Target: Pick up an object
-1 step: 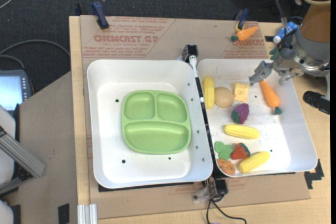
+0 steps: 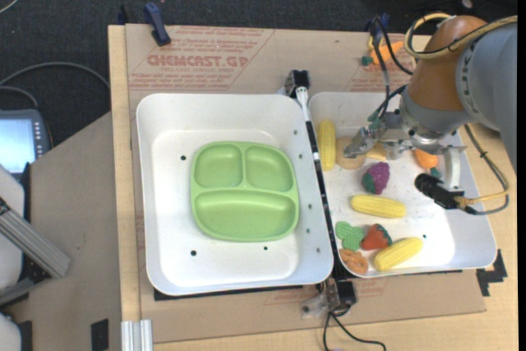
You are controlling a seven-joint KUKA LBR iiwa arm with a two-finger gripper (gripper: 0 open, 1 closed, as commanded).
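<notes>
A grey KUKA arm (image 2: 460, 86) reached in from the right over the right-hand bin (image 2: 477, 247), its gripper (image 2: 370, 142) low near the bin's upper left. Whether the pincer was released or clenched could not be told from this angle, and nothing could be seen between its tips.

The toys nearest it lay to the left and toward the camera: a yellow corn cob (image 2: 326, 144) against the bin's left wall, its long axis running up and down the frame; a tan piece (image 2: 353, 160) just beneath the gripper; and a purple grape bunch (image 2: 377, 176) just below that. The tan piece looked the likeliest target, being closest, though that is a judgement.

Counted, the right bin held three corn cobs: the upright one, a second (image 2: 377, 206) lying nearly crosswise in mid-bin, and a third (image 2: 398, 252) slanted at the front edge. Beside that last one sat one green item (image 2: 350, 235), one red item (image 2: 376, 237) and one orange piece (image 2: 355, 261). Another orange piece (image 2: 425, 159) showed partly behind the wrist. The left bin (image 2: 156, 201) carried one green divided plate (image 2: 244, 191).
</notes>
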